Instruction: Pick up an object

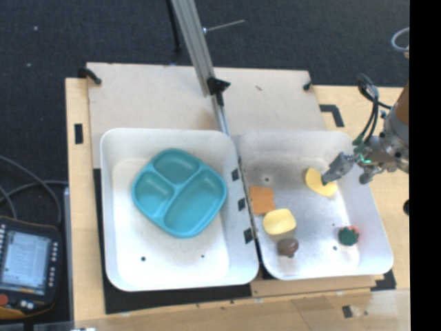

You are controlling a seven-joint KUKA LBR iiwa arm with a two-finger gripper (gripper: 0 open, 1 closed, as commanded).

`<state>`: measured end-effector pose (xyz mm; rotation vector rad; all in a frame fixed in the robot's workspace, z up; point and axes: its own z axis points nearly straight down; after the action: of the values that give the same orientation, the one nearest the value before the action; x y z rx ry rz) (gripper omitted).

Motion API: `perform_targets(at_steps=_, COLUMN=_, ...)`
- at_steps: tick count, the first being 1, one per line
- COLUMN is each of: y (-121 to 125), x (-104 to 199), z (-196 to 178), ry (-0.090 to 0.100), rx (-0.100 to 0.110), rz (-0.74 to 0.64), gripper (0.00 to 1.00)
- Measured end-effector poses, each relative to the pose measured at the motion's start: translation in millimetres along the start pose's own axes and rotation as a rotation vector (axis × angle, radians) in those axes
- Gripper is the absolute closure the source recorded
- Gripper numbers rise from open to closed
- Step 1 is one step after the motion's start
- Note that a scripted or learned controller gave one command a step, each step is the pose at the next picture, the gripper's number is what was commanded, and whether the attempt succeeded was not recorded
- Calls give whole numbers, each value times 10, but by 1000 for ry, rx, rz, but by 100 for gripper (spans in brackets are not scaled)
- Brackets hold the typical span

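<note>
Reaching into the right bin (358, 150), nothing lifted yet.
Teal plate (180, 192) at nine o'clock in the left bin (117, 150); pincer (350, 169) at two o'clock, spread apart over the pale yellow piece (320, 183), clamped on nothing; orange square (262, 199), yellow block (279, 221), brown lump (288, 247), green bit (349, 236) untouched.

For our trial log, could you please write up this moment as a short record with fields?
left bin: holds a teal divided plate
right bin: holds five small items
items: pale yellow piece, orange square, yellow block, brown lump, green item
gripper: above the right bin's far right part, one finger beside the pale yellow piece
grasp: nothing seen between the jaws
arm: enters from the right
</note>
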<state>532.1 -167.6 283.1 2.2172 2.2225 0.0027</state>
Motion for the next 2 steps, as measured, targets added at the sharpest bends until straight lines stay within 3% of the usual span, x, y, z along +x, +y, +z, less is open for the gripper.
perform_targets(at_steps=2, y=-41, x=132, z=1042, ry=0, rx=6, rz=4, gripper=0)
